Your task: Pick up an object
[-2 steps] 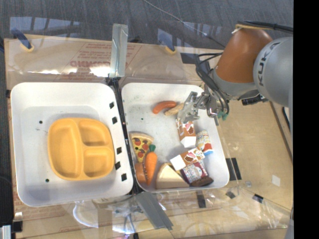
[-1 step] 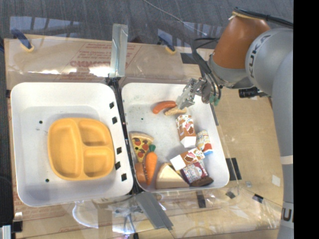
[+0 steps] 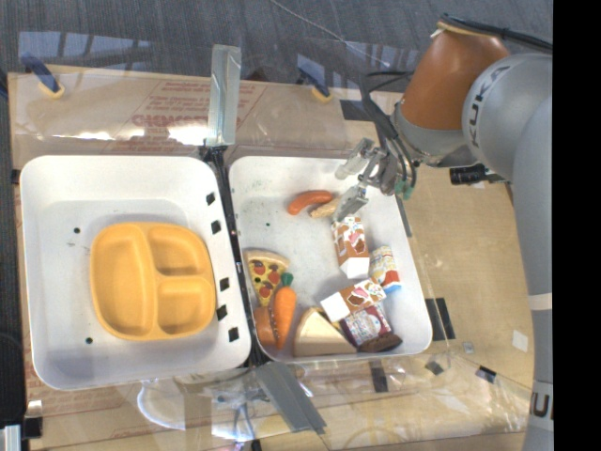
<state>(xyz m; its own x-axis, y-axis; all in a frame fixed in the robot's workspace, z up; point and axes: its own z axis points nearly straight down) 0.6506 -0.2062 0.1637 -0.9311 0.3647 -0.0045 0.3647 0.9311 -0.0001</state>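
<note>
Where toys crowd the right bin [image 3: 246, 178], pincer [image 3: 360, 178] near its far rim.

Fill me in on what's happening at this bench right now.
A grey KUKA arm reaches in from the right, its gripper low over the right bin, just beside a toy sausage. Nothing shows between its fingers. Toy foods crowd that bin's near side, among them a carrot and a pizza slice. The left bin holds a yellow divided tray.
</note>
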